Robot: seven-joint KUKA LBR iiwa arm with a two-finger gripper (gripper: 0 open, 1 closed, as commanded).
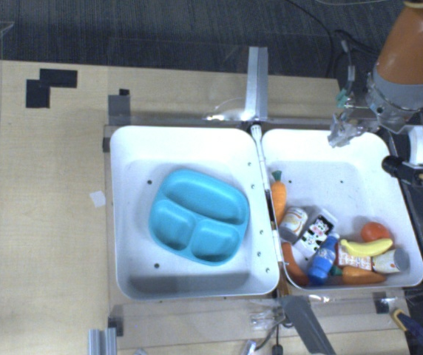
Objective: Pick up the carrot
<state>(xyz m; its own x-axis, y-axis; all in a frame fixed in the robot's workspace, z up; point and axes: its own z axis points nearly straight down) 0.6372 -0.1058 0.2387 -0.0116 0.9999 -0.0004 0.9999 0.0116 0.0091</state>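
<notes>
The carrot (278, 199) is orange with a green top. It lies lengthwise against the left wall of the right bin (344, 174), beside the divider. My gripper (342, 132) hangs over the far edge of the right bin, well behind and to the right of the carrot. Nothing shows between its fingers, which are small and blurred.
A blue sectioned plate (198, 215) lies in the left bin (134, 198). In the near part of the right bin lie a small can (293, 222), a blue bottle (322, 259), a banana (365, 248), a red-orange fruit (376, 231) and another orange piece (361, 275).
</notes>
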